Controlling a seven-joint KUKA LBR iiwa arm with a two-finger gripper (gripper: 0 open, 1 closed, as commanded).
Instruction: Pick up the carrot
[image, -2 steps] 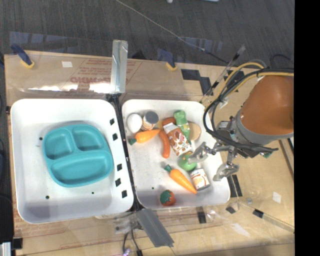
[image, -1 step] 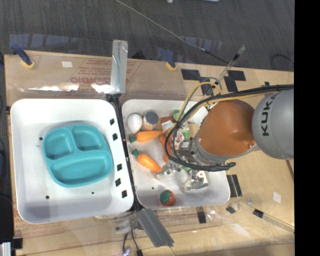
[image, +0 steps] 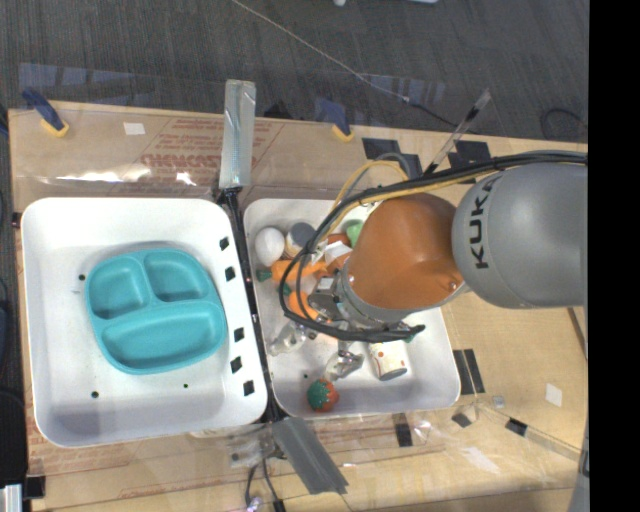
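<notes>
The gripper (image: 345, 362) hangs low in the right bin (image: 440, 385), finger state impossible to tell; crowded items near the carrot (image: 318, 268) risk a wrong grab

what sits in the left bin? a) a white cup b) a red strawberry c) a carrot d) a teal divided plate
d, the teal divided plate lies alone in the left bin, while the small items, such as the red strawberry-like piece and the white cup, lie in the right bin under the arm.
</notes>
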